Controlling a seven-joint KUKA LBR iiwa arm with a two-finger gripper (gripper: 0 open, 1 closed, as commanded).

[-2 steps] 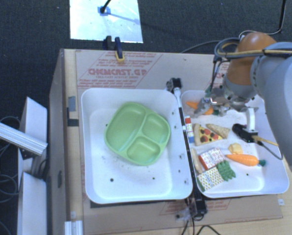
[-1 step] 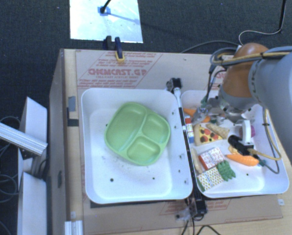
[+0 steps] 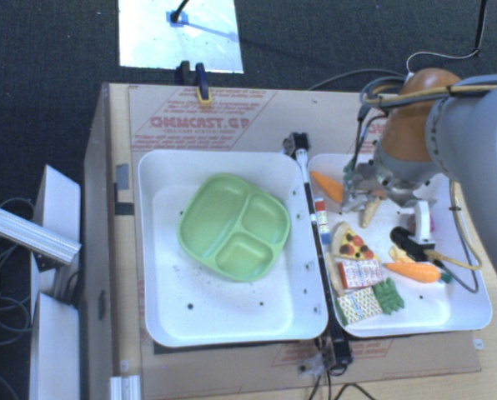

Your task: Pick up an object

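Gripper (image 3: 367, 197) sits low over the far part of the right bin (image 3: 469, 307), and I cannot tell how it is set. A pale cream piece (image 3: 369, 213) lies right at its tip. Just left of that piece is an orange carrot (image 3: 327, 187); nearer lies a pizza slice (image 3: 350, 244), with a second carrot (image 3: 412, 271) beside it. Further left, a green divided plate (image 3: 233, 226) fills the left bin (image 3: 161, 307).

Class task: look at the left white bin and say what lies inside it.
A green divided plate lies inside the left bin, tilted. Whatever is beneath the plate is covered.
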